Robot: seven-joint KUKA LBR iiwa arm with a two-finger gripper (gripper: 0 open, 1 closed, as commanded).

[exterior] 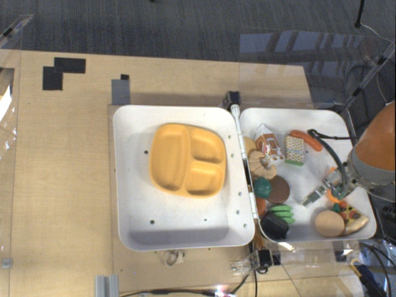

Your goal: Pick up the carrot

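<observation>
**A:** Why is the arm (pixel 376 153) so low on the right side?

**B:** It reaches in over the right bin (pixel 334 114), where all the toy food is heaped. The gripper (pixel 317 193) hangs in the one bare patch of that bin's floor. A brown disc (pixel 278 189) lies to its left, and a pale roll (pixel 329 223) and a pizza slice (pixel 354 219) lie below it. I judge that spot lets it come down without knocking anything.

**A:** And the left bin (pixel 122 166)?

**B:** It holds a yellow divided plate (pixel 187 159), presumably there to receive food. The task only asks for a lift, so it can be ignored.

**A:** Where is the carrot (pixel 306 139)?

**B:** I take it to be the orange-red stick near the top wall of the right bin, just right of a small speckled block (pixel 295 150). It lies flat and slanted. At this size it could pass for a sausage, so that is my best reading. A dark cable (pixel 328 148) loops close by its right end.

**A:** How does it sit relative to the gripper?

**B:** It is apart from it, further up the bin and a little left, not touching. Nothing shows as gripped. Whether the gripper is spread or closed, I cannot tell from this slant.

**A:** So the pick is not yet done?

**B:** No. The gripper would need to move toward the top wall and line up across the stick's short side.
</observation>
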